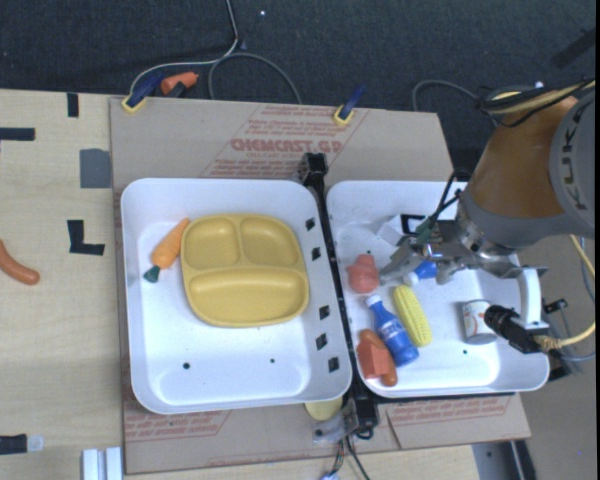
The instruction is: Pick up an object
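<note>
My gripper [421,262] hangs low over the middle of the right bin [500,373], at the end of the grey and orange arm. Just below it lie a yellow corn cob [413,314] and a blue bottle [392,332]. A pinkish-red piece [363,273] sits to the gripper's left, near the bin's left wall. An orange-red piece [377,358] lies at the front left corner. A small silver can [472,320] stands to the right of the corn. A bit of blue shows right by the gripper; I cannot tell what it is.
The left bin [230,378] holds a yellow divided plate [245,268] and a toy carrot [167,245] by its left wall. A toy sausage [13,261] lies on the bench at far left. Black clips [321,303] join the bins along the middle divider.
</note>
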{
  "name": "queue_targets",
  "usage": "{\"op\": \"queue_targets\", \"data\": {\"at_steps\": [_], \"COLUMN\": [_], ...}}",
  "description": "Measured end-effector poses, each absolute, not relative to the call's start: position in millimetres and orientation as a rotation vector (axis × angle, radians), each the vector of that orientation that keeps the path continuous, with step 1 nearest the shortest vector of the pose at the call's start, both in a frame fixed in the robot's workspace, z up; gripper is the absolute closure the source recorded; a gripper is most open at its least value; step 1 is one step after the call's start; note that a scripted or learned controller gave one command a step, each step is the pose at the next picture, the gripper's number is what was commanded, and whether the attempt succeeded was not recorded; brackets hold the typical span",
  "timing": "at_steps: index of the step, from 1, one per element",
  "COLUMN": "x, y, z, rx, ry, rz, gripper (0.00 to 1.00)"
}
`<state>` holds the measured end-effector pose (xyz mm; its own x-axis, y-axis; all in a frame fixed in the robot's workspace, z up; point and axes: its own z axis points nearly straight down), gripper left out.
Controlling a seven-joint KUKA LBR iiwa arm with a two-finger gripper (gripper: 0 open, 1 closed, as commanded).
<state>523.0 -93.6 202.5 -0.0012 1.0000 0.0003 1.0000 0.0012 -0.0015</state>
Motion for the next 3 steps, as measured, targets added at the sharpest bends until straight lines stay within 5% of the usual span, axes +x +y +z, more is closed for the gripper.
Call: {"op": "queue_targets", "data": {"at_steps": [1, 2, 3], "x": [485.7, 485.9, 502.4], "y": [-114, -111, -13], "z": [85, 97, 189], "rx": [-2.236, -2.23, -2.209], "ry": [-2.227, -2.225, -2.238], "rz": [-0.002, -0.003, -0.013], "gripper": [0.0, 1.0, 1.0]}}
